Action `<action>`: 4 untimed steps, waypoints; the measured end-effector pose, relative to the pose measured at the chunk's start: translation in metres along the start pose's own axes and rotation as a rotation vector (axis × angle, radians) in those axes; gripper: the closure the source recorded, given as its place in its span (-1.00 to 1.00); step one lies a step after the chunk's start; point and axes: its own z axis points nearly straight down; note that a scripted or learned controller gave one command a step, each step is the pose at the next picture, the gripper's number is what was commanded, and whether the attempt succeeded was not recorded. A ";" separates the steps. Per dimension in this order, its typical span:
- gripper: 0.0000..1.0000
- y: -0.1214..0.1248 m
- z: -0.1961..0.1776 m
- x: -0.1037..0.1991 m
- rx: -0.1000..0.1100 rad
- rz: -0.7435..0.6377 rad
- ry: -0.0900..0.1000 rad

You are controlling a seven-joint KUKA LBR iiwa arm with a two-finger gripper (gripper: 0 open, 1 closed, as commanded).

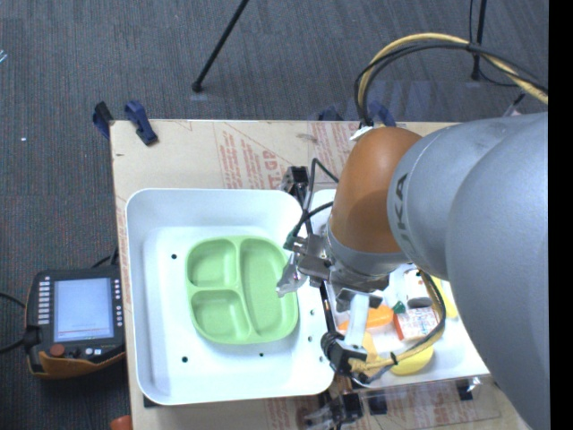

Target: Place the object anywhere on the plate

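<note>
Green plastic plate (240, 288) with three parts holds nothing yet; claw (291, 279) hangs over its right edge, grip unclear.

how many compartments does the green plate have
3: two smaller ones stacked on the view's left side of the green plate, one long one on its right, nearest the claw.

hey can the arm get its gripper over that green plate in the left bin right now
Probably yes. The gripper already sits at the right edge of the green plate, and nothing rises from the left bin to block it. All three plate compartments look bare.
</note>
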 end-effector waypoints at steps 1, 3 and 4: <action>1.00 0.000 -0.008 0.000 0.006 -0.002 -0.003; 1.00 0.001 -0.015 -0.001 0.012 -0.003 -0.005; 1.00 -0.028 -0.073 0.055 -0.006 0.033 0.005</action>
